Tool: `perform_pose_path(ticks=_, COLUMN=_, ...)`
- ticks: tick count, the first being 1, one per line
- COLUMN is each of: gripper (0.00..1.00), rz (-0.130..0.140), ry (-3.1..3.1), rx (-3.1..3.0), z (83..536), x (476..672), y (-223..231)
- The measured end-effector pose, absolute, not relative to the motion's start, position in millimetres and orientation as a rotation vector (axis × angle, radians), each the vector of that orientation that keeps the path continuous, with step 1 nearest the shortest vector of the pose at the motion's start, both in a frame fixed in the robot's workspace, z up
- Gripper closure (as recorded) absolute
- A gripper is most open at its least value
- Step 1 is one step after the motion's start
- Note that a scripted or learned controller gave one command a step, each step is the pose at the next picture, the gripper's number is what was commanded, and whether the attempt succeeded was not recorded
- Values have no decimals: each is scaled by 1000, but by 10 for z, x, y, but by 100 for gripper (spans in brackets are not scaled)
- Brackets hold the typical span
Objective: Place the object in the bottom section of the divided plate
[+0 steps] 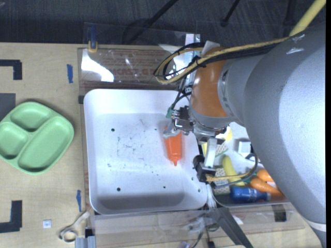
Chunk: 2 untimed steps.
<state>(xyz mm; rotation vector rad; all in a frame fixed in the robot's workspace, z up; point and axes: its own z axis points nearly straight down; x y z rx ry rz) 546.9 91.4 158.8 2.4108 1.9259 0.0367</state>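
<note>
**Operator:** Requesting status of the surface and surroundings.

**Inspector:** Looking down on a pale wooden bench top (41, 66). Carrying black corner marks (13, 68) and short strips of blue tape (69, 73) along the left side. Bordering a dark grey carpeted floor (51, 9) at the top, with thin black rods (170, 6) crossing it.

**Operator:** Requesting position of the containers.

**Inspector:** Sitting at the bench's far left: a light green divided plastic plate (34, 137), resting flat, well apart from the bins. Lying in the middle: a shallow white left bin (129, 190), its floor showing faint dark scuffs. Standing along its upper side: a clear plastic panel (129, 66), catching glare. Adjoining on the right: a second white bin (243, 144), largely hidden under the arm and holding a yellow curved item (227, 165), a blue bottle (248, 194) and an orange piece (264, 175).

**Operator:** Requesting location of the task item.

**Inspector:** Showing near the left bin's right wall: an orange carrot-shaped toy with a green top (173, 146), pointing tip downward in the view, directly below the gripper.

**Operator:** Requesting claw state.

**Inspector:** Reaching in from the right: the large grey arm (289, 112) with its orange band (207, 89), trailing a yellow cable (310, 9). Hovering just above the carrot's green end: the two-finger gripper (178, 127). Unable to tell whether apart, together, or clamping the toy.
</note>
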Motion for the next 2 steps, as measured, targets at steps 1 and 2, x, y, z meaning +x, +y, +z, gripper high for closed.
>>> perform_pose_path(ticks=1, gripper=0, rz=37, ry=1926, rx=2411, z=1588, x=5469, y=914)
perform_pose_path(ticks=2, gripper=0, rz=-2, ry=1886, rx=2513, z=1840, x=5404, y=908)
